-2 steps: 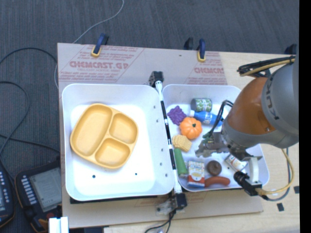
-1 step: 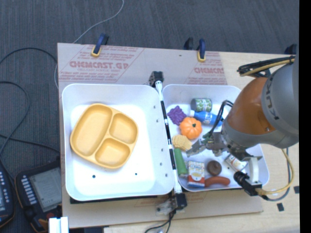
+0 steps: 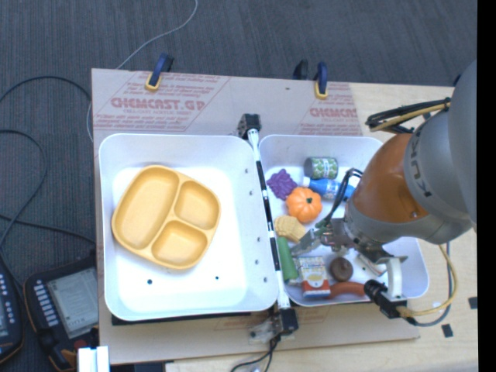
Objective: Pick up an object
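The right bin (image 3: 411, 281) holds several small items. A purple grape bunch (image 3: 281, 183), a green can (image 3: 321, 167) and a blue bottle (image 3: 325, 187) lie at its back. An orange pumpkin (image 3: 304, 204) sits in the middle, with a yellow biscuit-like piece (image 3: 289, 227) in front of it. A green cucumber (image 3: 286, 260) lies along the left wall. A small printed carton (image 3: 312, 273), a brown round piece (image 3: 340, 268) and an orange-red stick (image 3: 341, 289) lie at the front. My gripper (image 3: 311, 239) hangs low over the bin, just right of the yellow piece and above the carton.
The left bin (image 3: 232, 285) carries a yellow three-part plate (image 3: 165, 216). A black-and-white bar (image 3: 263, 200) runs between the bins. The arm's orange band (image 3: 387, 184) covers the right bin's right half. Blue clamps (image 3: 160, 67) hold the board's far edge.
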